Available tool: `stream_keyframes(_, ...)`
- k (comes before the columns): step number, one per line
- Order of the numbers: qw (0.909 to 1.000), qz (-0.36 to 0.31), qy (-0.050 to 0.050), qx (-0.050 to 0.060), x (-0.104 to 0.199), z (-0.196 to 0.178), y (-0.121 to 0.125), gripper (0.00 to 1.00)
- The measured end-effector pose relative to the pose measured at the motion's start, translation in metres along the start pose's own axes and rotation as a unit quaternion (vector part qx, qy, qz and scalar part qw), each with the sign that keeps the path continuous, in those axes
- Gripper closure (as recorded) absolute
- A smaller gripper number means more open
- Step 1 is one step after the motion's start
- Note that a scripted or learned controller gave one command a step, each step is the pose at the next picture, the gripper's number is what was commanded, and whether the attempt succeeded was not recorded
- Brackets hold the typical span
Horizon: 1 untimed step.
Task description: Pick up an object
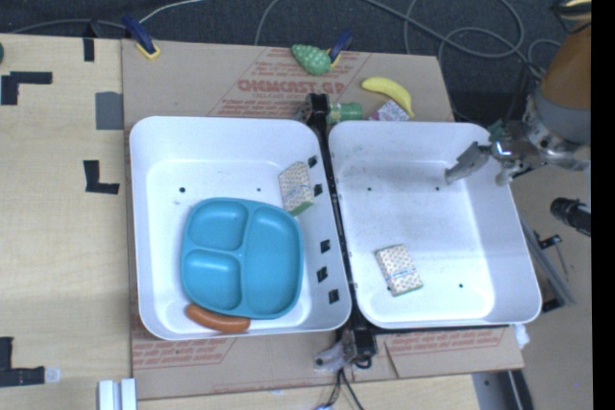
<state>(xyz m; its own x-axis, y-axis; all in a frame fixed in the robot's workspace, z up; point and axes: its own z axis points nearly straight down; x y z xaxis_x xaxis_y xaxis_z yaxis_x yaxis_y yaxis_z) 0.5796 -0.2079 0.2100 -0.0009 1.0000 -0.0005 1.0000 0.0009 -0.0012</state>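
We see two white bins side by side on a bench. The left bin holds a blue divided plate, an orange sausage touching its near edge, and a small patterned packet. The right bin holds another patterned packet. The gripper hovers at the right bin's far right rim; whether its jaws are released or clenched, we cannot tell.

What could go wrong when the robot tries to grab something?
1. The small patterned packet lies flat on the right bin floor, so the gripper could slide off it.
2. The other packet leans against the left bin's wall beside the blue tray, a tight corner.
3. The sausage is tucked under the tray's edge.
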Motion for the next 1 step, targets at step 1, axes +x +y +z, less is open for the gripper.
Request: stream_keyframes(1, 1.0, -0.001, 0.001, 0.001, 0.0702, 0.0678, -0.0602, 0.0)
